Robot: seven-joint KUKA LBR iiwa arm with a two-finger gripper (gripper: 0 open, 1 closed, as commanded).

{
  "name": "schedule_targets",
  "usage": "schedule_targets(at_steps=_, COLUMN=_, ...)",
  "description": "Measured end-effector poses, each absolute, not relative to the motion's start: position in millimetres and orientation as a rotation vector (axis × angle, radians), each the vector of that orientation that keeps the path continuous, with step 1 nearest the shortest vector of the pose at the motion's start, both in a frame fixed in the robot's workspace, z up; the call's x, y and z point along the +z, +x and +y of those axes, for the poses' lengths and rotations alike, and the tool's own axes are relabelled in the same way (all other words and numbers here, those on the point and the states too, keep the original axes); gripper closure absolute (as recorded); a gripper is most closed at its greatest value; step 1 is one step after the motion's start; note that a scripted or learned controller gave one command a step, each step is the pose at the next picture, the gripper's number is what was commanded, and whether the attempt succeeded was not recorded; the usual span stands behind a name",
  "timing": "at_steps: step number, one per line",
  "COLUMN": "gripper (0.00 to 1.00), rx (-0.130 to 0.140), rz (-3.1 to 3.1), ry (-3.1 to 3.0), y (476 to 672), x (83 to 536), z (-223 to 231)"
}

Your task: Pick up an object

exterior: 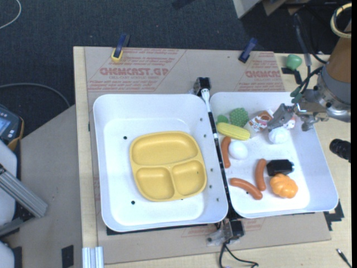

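**Reaching into the right bin, toy food below me**

Dark carpet surrounds a bench topped with brown printed board (pixel 167 66), seen from above at a slant. On the board sit two shallow white bins, side by side and touching along their inner edges.

Farthest left, the left bin (pixel 111 127) holds a yellow divided plate (pixel 166 165), with one long section and two smaller ones.

Moving right, the right bin (pixel 321 166) holds a scatter of small toy foods. Near its left wall lie a green bumpy piece (pixel 239 116), a yellow corn cob (pixel 233 130) and a white ball (pixel 238 149) beside an upright orange sausage (pixel 225 149). Lower down lie two more sausages (pixel 245 187), a black block (pixel 279 166) and an orange pepper-like piece (pixel 283 186).

At the far right, my gripper (pixel 293 116) hangs over the bin's upper part, just above a small white object (pixel 278 135), my likeliest target, with a red-and-white piece (pixel 261 119) close on its left. I cannot tell how far my jaws are parted, and I see nothing held between them.

I judge the white object light, hard and smooth, so it may slip or roll; taking it across its middle looks safest. The red-and-white piece and the nearby bin wall could crowd my approach.
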State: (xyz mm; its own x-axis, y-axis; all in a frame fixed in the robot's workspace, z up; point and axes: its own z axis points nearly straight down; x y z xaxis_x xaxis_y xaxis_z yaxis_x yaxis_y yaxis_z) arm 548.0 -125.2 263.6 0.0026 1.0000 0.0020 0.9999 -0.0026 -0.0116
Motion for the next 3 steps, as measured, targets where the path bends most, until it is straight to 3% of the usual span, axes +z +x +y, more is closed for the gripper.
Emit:
schedule_targets(at_steps=1, gripper=0.0, rx=0.0, rz=-2.221, ry=-2.221, y=550.1, x=270, z=-125)
schedule_targets(at_steps=3, gripper=0.0, rx=0.005, rz=-2.216, ry=-2.218, y=540.0, x=181, z=-121)
